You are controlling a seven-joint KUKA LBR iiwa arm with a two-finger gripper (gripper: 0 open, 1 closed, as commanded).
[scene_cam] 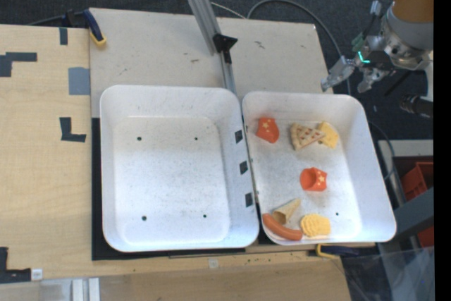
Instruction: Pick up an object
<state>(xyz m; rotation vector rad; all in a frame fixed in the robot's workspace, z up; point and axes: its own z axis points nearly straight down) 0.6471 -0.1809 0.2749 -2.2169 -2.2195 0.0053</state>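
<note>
Two white bins sit side by side; the right bin (366, 151) holds an orange-red piece (266, 130), a waffle wedge (306, 136), a yellow piece (329, 135), an orange cup (313, 180), a cone (287, 209), a sausage (280, 227) and a corn piece (316, 225). The gripper (350, 77) hangs beyond that bin's far right corner, fingers spread apart with nothing between them, well apart from every toy
</note>
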